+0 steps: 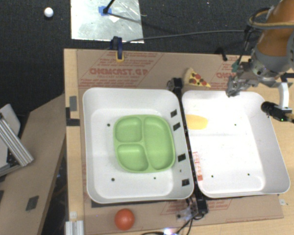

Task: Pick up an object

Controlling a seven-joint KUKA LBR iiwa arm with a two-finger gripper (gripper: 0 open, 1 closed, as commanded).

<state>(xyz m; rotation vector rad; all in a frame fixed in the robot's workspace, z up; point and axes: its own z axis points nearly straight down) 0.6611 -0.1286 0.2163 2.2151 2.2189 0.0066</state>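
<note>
The gripper [232, 90] hangs over the far rim of the right bin [245, 180], its grasp impossible to tell, seemingly poised to descend for the yellow piece [196, 122] lying inside that bin near its left wall

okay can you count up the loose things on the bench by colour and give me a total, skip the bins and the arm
Green: 1, divided tray in the left bin
Yellow: 2, flat piece in the right bin, pizza slice on the cardboard behind it
Orange-red: 1, ball at the front
White: 1, small ball at the back
Total: 5
</note>
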